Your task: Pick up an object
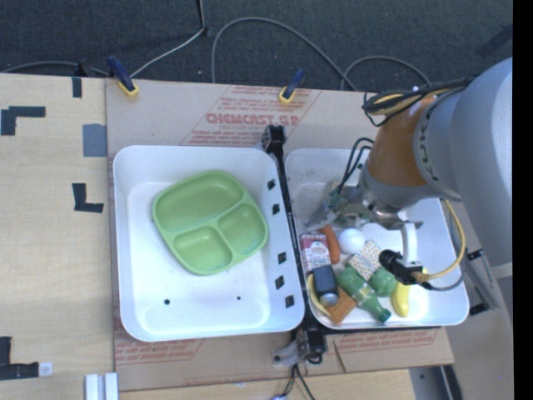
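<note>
The right bin (450,311) holds a pile of small items: a red packet (314,251), an orange stick-shaped piece (333,242), a white egg (352,241), a checkered cracker (364,263), a green bottle (367,294), a yellow lemon (401,300) and a blue can (325,282). My gripper (339,209) hangs low over the upper part of this bin, just above the egg and the orange piece. The wrist and cables hide its tips. I see nothing held in it.
A green divided plate (211,221) lies in the left bin (137,307). A black divider (283,223) separates the two bins. The grey arm with its orange band (400,152) covers the right bin's far right side. Cables run across the dark floor behind the bench.
</note>
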Available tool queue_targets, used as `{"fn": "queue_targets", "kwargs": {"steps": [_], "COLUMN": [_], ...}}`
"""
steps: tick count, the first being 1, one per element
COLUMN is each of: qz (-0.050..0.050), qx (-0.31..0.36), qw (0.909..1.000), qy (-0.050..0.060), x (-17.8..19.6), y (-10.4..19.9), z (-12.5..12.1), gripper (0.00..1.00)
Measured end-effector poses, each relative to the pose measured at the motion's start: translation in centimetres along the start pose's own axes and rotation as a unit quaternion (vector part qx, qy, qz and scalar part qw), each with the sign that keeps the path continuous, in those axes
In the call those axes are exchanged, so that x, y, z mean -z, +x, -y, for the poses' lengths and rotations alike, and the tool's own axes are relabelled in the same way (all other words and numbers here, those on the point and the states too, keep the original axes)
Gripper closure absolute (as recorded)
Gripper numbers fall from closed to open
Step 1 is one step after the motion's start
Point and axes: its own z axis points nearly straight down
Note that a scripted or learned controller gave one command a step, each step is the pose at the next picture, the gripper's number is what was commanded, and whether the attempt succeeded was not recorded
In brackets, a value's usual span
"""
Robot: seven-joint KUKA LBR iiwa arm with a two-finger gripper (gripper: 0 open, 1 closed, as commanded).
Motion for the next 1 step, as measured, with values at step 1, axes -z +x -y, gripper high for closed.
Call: {"fn": "queue_targets", "kwargs": {"steps": [1], "qz": [0.001], "qx": [0.000], "qw": [1.0000], "qy": [-0.001], "x": [0.98], "y": [-0.06], "z": [-0.04], "gripper": [1.00]}}
